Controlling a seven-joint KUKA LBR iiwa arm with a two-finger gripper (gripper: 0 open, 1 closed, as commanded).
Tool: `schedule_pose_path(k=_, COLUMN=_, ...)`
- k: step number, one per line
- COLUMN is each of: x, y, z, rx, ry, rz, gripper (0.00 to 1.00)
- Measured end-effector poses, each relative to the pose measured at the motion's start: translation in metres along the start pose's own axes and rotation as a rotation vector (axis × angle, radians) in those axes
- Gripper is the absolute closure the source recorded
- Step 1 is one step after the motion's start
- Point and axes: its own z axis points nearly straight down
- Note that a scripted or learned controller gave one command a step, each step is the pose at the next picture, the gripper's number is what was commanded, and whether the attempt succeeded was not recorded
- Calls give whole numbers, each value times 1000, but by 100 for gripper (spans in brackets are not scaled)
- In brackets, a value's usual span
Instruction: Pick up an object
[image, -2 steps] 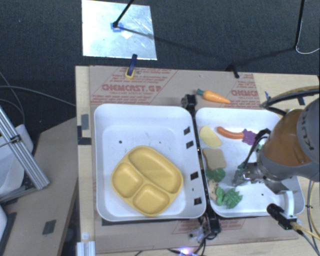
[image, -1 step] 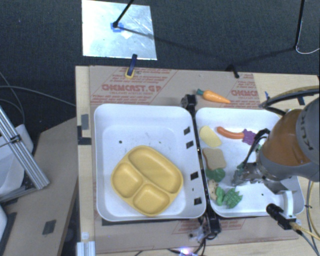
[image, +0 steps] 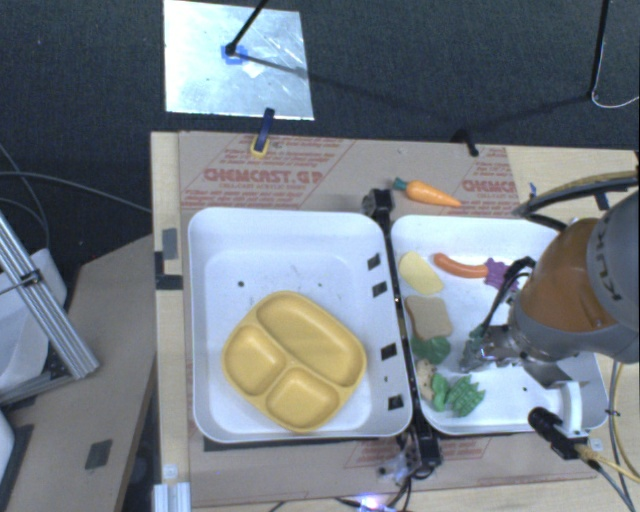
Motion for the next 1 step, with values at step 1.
schedule_pose_path(k=1, x=-5, y=0, z=0, rx=0, ry=0, rz=1, gripper=100)
